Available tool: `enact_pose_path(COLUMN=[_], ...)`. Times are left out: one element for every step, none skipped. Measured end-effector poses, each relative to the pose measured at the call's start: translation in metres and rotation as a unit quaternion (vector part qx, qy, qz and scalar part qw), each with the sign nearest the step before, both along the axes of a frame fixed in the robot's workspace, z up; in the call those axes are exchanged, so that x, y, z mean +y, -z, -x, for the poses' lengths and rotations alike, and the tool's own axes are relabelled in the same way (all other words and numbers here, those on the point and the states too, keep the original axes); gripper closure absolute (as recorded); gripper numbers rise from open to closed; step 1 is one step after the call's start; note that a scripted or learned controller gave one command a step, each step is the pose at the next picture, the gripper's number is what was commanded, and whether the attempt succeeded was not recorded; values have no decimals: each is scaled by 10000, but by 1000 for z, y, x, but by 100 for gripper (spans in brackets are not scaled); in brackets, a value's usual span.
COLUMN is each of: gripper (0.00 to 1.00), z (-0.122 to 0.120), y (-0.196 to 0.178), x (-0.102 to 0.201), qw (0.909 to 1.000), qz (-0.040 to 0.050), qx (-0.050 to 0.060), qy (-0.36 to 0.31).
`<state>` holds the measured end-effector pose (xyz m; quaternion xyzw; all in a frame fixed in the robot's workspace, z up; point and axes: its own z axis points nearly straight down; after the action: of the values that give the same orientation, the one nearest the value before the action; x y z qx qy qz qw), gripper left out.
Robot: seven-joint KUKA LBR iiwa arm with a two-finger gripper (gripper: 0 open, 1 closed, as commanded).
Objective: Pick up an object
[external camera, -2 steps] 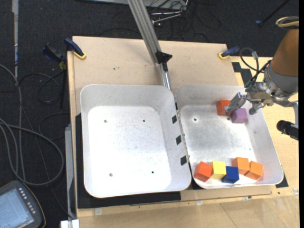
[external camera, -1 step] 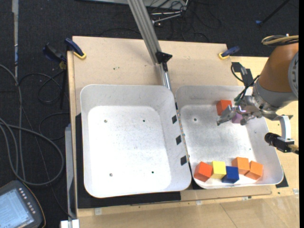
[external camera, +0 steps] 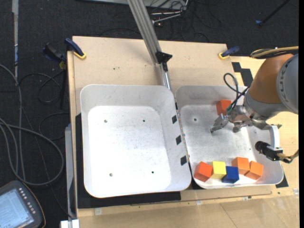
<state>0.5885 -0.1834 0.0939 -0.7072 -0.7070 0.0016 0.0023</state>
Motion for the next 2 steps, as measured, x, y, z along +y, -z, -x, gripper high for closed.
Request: enact_pose_path(gripper=[100, 100], z=[-2, -4], y=[-14, -78], x=[-1, -6], qw=[10000, 10000], qz=[11, 22], qx=[-42, -69], qy=[4, -5])
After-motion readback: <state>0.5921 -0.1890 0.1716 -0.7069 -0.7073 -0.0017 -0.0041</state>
